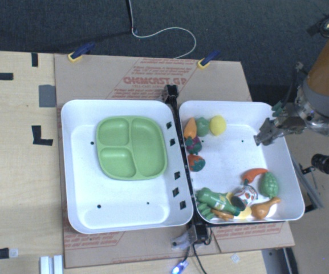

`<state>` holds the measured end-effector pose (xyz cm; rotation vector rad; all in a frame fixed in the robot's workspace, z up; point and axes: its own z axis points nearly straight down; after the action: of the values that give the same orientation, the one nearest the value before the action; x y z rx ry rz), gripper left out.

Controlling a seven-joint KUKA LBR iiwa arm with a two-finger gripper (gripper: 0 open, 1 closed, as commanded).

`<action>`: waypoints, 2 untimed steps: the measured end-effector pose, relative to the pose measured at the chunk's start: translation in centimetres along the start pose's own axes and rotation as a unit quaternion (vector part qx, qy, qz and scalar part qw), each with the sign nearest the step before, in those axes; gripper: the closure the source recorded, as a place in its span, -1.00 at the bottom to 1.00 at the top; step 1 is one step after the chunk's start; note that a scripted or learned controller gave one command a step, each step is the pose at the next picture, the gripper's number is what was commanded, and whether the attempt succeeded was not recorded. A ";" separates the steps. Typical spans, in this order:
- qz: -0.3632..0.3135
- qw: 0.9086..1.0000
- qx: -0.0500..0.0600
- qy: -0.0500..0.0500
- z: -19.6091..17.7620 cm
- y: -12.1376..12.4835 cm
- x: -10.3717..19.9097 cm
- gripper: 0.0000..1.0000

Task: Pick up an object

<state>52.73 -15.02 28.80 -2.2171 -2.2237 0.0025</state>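
Toys [238, 198] sit heaped in our right bin's [232, 153] near corner, below-left of our gripper [265, 135] at the far-right rim; its state we cannot tell.

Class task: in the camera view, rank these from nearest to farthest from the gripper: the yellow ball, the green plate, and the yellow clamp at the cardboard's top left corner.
From the gripper at the right bin's right edge:
1. Yellow ball, right bin, upper left part.
2. Green plate, middle of the left bin.
3. Yellow clamp, cardboard's top left corner.

Small toy foods [232, 201] lie heaped in my right bin's near corner; a yellow ball [218, 125] sits near its far-left corner.
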 end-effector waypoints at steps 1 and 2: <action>-0.004 1.000 -0.011 -0.001 -17.0 3.2 7.4 1.00; -0.002 1.000 0.000 0.001 -16.0 0.8 12.4 1.00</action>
<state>53.53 -2.58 44.82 -2.2131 -2.2270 0.0008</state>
